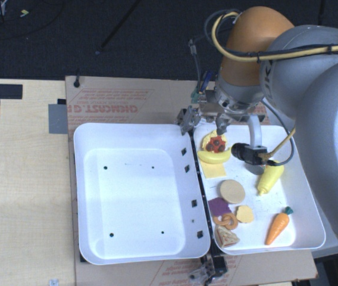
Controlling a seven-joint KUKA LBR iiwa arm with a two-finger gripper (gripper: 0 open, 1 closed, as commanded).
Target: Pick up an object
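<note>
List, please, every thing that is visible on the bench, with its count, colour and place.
bin: 2, white, side by side; the toys lie in the right one
banana: 1, yellow, top of right bin
red piece: 1, red, on the banana
cheese slice: 1, pale yellow, below the banana
round cracker: 1, tan, middle
purple piece: 1, purple, left of middle
pretzel: 1, brown, lower left
wedge: 1, tan, bottom left corner
squeeze bottle: 1, yellow, right of middle
carrot: 1, orange, lower right
arm: 1, grey with orange band, from the right
pincer: 1, grey, above the banana
</note>
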